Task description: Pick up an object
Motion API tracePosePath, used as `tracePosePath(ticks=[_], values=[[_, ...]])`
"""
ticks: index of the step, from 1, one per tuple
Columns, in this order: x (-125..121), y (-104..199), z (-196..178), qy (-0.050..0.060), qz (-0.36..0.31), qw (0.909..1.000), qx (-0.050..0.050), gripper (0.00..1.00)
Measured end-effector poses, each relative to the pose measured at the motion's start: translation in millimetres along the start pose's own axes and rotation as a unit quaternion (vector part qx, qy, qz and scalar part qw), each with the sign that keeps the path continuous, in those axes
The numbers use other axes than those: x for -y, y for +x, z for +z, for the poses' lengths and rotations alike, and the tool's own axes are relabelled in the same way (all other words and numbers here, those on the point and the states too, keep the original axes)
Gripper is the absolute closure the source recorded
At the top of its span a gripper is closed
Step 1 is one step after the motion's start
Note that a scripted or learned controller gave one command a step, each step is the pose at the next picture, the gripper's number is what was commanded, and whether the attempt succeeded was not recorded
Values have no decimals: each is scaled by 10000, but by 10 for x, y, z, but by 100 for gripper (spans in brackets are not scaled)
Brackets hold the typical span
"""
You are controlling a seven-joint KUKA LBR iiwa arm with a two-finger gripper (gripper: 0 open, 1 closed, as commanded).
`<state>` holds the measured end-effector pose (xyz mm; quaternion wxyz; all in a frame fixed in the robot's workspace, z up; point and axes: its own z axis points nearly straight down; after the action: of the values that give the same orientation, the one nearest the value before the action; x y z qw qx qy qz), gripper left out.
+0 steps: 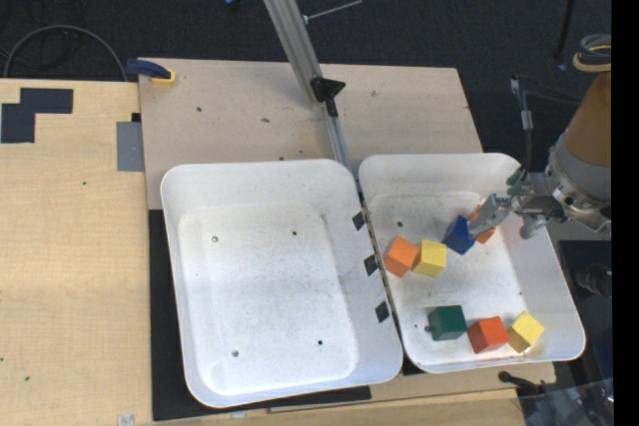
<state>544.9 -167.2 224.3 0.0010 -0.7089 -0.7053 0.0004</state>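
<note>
The pincer reaches in from the right edge of the frame, low over the upper right part of the right-hand bin. Its tip lies just at the upper right side of a blue block, and a small orange piece shows right beside the tip; whether the pincer is apart, together or clamped on anything, I cannot tell, since the parts are small and blurred there. Behind it the arm rises at the far right, its orange band above the grey wrist.

All the loose blocks lie in the right-hand bin. Left of the blue block sit an orange block and a yellow block, touching each other near the bin's left wall. Lower down, toward the bin's bottom edge, a green block, a red block and a second yellow block lie in a rough row, the red and yellow ones touching.

The left-hand bin sits beside it, in the lower middle of the frame, its white floor marked with a few dark specks. Both bins rest on the table. A slanted metal bar runs from the top centre of the frame down to the gap between the bins.
</note>
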Motion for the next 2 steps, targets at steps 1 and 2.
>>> tracePosePath(ticks=[1, 2], values=[[-2, -2, -98, 1, 3, 10000, -3, 100], [108, 253, -849, -37, -44, 10000, 7, 100]])
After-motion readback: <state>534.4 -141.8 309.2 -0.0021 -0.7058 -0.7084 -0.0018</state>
